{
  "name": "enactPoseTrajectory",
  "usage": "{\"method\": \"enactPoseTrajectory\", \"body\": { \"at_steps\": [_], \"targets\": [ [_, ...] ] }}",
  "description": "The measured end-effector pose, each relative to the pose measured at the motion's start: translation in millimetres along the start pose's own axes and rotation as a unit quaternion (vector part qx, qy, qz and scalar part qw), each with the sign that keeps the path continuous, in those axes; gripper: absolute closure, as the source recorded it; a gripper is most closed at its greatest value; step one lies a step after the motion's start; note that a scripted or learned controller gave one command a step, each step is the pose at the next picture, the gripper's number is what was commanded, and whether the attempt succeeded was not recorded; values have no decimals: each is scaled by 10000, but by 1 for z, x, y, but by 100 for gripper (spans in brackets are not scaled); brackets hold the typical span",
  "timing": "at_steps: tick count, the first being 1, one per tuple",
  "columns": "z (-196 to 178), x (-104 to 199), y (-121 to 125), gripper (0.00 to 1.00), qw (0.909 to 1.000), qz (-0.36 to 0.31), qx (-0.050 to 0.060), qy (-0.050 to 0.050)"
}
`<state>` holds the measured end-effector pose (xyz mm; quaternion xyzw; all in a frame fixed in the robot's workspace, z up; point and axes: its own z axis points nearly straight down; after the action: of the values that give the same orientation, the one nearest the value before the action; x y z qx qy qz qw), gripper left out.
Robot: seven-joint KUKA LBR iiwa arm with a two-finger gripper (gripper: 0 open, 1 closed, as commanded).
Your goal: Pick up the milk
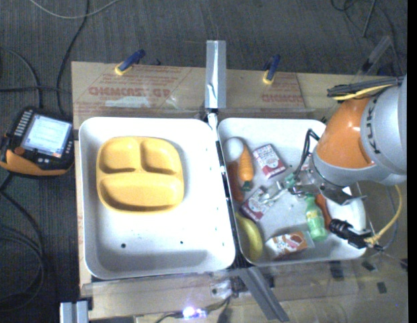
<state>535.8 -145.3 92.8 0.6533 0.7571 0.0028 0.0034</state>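
Milk (268,159) flat in right bin (289,128), upper middle, beside carrot (245,165). Gripper (284,184) low over bin centre, just below milk, not touching; finger state impossible to tell. Yellow tray (141,173) in left bin (89,200).

Left white bin (94,247) holds a yellow compartment tray (141,173) in its upper half; right white bin (230,130) holds the loose items; a red-and-white milk carton (268,159) lies near the top centre, beside a carrot (245,167); a second small carton (254,207) lies below the carrot, a banana (250,237) below that; a snack packet (289,243) and a green bottle (315,222) sit toward the lower right; the gripper (289,182) hangs over the bin centre, just below the milk carton; a teach pendant (39,140) rests left of the bench.
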Motion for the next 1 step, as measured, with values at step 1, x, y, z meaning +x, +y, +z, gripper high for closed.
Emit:
{"method": "enactPoseTrajectory", "body": {
  "at_steps": [1],
  "targets": [
    [-55,-22,48,0,9965,-835,45,19]
  ]
}}
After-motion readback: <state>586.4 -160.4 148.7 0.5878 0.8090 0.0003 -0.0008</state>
